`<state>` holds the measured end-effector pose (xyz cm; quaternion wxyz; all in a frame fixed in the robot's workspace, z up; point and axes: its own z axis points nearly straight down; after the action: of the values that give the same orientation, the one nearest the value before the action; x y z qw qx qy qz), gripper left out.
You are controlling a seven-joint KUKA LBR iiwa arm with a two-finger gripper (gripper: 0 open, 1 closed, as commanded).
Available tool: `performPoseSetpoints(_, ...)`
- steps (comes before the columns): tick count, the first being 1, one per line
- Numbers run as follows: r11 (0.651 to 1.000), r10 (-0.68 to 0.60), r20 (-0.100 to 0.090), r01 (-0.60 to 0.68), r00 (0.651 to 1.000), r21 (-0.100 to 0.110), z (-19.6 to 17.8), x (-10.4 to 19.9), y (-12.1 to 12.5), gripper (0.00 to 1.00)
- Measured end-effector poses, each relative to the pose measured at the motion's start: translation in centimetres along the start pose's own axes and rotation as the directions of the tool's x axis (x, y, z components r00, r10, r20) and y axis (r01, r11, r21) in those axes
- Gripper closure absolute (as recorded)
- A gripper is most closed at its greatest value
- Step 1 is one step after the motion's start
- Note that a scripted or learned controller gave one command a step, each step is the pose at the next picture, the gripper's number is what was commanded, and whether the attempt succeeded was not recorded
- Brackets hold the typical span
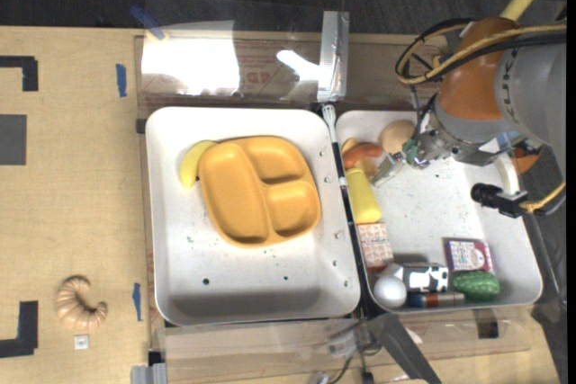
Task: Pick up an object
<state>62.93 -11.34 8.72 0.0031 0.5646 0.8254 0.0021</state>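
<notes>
Toward two o'clock of the right bin (504, 238), the gripper (389, 166) hovers beside a peach (364, 155); its opening I cannot tell.

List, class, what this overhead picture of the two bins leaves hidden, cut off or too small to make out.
- Gripper, camera view: the fingers are too small and dark to tell their state or whether they hold anything.
- Yellow object, left bin: mostly covered by the orange divided tray.
- Small box, right bin: label print too small to read.
- Arm: cut off by the picture's right edge.
- Items along the right bin's near wall: crowded, overlapping.
</notes>
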Motion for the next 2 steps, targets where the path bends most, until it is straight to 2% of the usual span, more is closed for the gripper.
performPoseSetpoints(1,0.959,0.282,-0.001,-0.282,0.959,0.011,0.2,-1.5,3.4,0.00)
performPoseSetpoints(2,0.984,0.175,0.002,-0.175,0.985,-0.007,-15.7,3.5,2.5,0.00)
